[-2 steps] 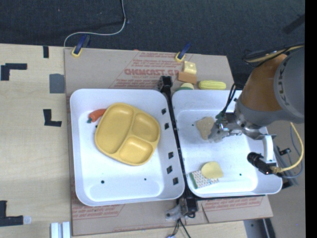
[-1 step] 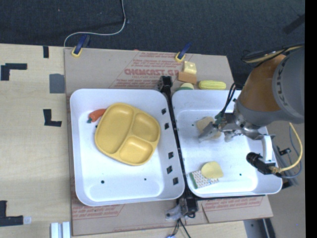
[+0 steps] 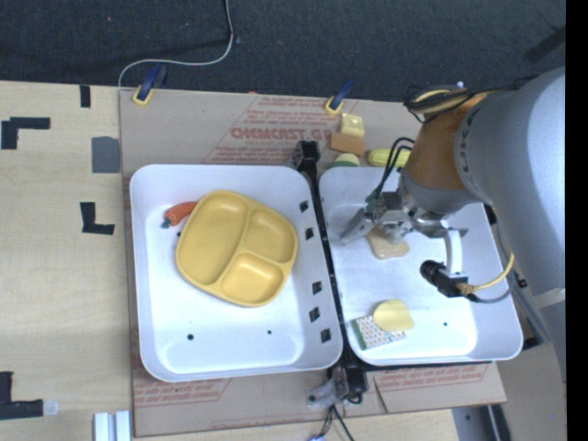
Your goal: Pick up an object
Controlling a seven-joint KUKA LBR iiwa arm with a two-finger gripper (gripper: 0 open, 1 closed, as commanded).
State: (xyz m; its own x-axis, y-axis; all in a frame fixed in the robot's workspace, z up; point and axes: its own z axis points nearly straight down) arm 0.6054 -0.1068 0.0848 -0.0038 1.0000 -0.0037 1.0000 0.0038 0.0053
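Light wood tabletop (image 3: 55, 274) with a cardboard sheet on it, dark carpet behind, two shallow white bins side by side. Left white bin (image 3: 156, 338) holds a yellow three-compartment plastic plate (image 3: 237, 247) with a small orange piece (image 3: 179, 212) poking out from under its upper-left edge.

Right white bin (image 3: 487, 333) is where the work is. Grey arm comes in from the right, and the gripper (image 3: 386, 230) is low over the bin's upper middle, right at a pale beige flat piece (image 3: 390, 244). Can't tell whether the gripper is open, closed, or has anything gripped; the wrist body and cabling block that area. Beige piece looks to be lying on the bin floor, partly covered by the gripper.

Also in that bin, near the front: a pale yellow rounded piece (image 3: 394, 315), touching a small flat green-edged packet (image 3: 375, 333). Both well apart from the gripper.

My read: this is the descent/grasp step on the beige piece, no pick confirmed. Next move needs a firm close on it, then a straight lift. It looks flat and thin, so a slip or an empty close is the likely failure.
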